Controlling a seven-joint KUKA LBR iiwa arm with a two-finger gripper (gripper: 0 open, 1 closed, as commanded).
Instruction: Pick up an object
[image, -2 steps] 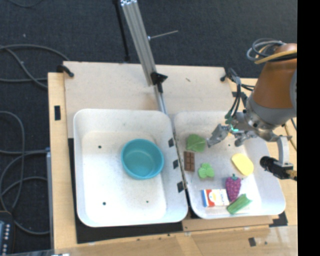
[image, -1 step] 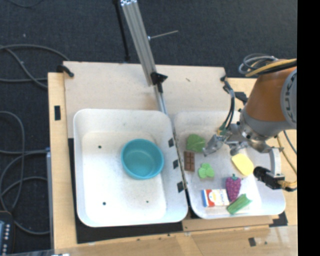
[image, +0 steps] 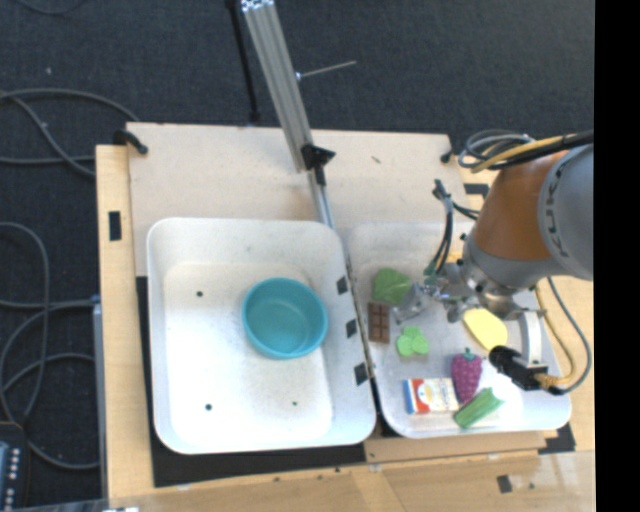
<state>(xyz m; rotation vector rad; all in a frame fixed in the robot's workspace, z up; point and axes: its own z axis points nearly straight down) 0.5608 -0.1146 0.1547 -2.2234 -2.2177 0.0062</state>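
My gripper (image: 428, 298) hangs low over the middle of the right bin (image: 400, 240), below the grey and orange arm (image: 520, 225). Just left of it lies a green leafy piece (image: 391, 286). A small brown bar (image: 379, 321) and a light green piece (image: 411, 345) lie below and to its left. A yellow piece (image: 485, 327) sits right of the gripper, partly under the wrist. Purple grapes (image: 466, 373), a white and red box (image: 430, 396) and a green pickle (image: 477, 408) lie near the bin's front. Nothing shows held in the gripper.
The left bin (image: 180, 260) holds a teal bowl (image: 285, 317) near its middle. A slanted metal post (image: 290, 100) rises behind the bins. Cables lie on the dark floor to the left.
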